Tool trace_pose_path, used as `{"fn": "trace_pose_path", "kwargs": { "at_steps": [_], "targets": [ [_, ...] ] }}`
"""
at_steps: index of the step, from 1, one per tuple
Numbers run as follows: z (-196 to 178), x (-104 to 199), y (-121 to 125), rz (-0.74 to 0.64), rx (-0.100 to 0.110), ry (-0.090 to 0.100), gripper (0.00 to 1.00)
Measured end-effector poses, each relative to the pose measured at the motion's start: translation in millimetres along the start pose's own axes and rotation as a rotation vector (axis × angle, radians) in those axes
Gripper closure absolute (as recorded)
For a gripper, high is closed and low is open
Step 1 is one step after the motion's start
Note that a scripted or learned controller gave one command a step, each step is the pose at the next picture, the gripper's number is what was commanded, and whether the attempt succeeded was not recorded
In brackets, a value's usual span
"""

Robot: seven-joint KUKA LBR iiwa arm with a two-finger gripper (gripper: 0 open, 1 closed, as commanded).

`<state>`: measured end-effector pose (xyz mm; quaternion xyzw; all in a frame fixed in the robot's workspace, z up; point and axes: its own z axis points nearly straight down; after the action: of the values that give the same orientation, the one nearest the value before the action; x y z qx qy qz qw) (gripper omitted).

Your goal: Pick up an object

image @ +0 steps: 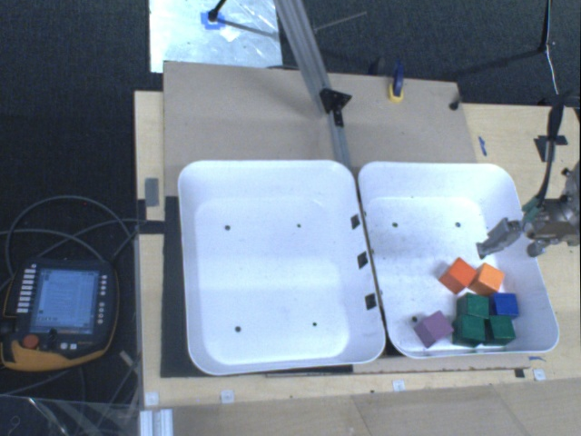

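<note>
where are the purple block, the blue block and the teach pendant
purple block [433, 328], camera view, on its top face
blue block [505, 305], camera view, on its top face
teach pendant [62, 299], camera view, on its screen

A dark carpeted floor [64, 107] surrounds a pale wooden bench [300, 398], with a brown board [272, 116] laid over the bench's upper part. At the upper left of the frame a shiny sheet [186, 21] lies on the floor, marked with a scrap of blue tape [211, 19]. A grey metal pole [304, 44] slants down from the top centre. At lower left, a handheld control pendant [59, 312] rests among looping cables [54, 221].
</note>
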<state>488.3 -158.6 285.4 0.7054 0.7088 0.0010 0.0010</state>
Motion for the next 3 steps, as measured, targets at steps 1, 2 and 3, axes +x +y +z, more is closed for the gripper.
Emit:
{"fn": "trace_pose_path", "kwargs": {
  "at_steps": [1,2,3],
  "targets": [
    [-0.2,0.0,0.1,0.001,-0.001,0.0,0.0],
    [46.1,9.0,-0.7,0.002,0.004,0.001,0.0],
    [107.1,7.2,4.5,0.003,0.007,0.001,0.0]
  ]
}}
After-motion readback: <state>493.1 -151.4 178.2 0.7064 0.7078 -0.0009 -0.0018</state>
